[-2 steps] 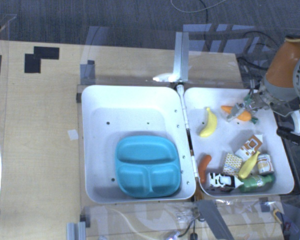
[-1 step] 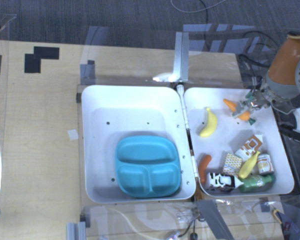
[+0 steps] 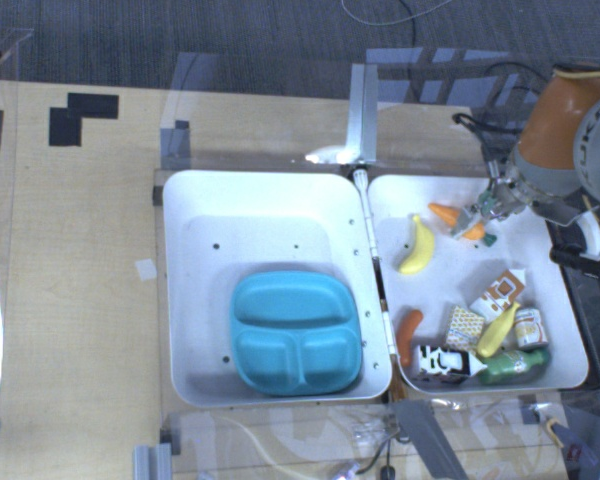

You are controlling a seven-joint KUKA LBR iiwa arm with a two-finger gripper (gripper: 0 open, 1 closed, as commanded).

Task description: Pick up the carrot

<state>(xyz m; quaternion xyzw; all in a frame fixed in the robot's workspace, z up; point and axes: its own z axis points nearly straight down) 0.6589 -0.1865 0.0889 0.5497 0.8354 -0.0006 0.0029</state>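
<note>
Pincer (image 3: 483,218) at the carrot (image 3: 446,212)

The grey arm with its orange band (image 3: 570,118) reaches in from the right, wrist bent down, its two-finger gripper (image 3: 485,211) lowered near the bin floor.

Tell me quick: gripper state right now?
Gripper: down at the carrot in the right bin; whether it has a grip cannot be told.

One fixed camera looks down at a slant from above the table (image 3: 70,268), both white bins (image 3: 270,193) filling the frame's middle and right
</note>
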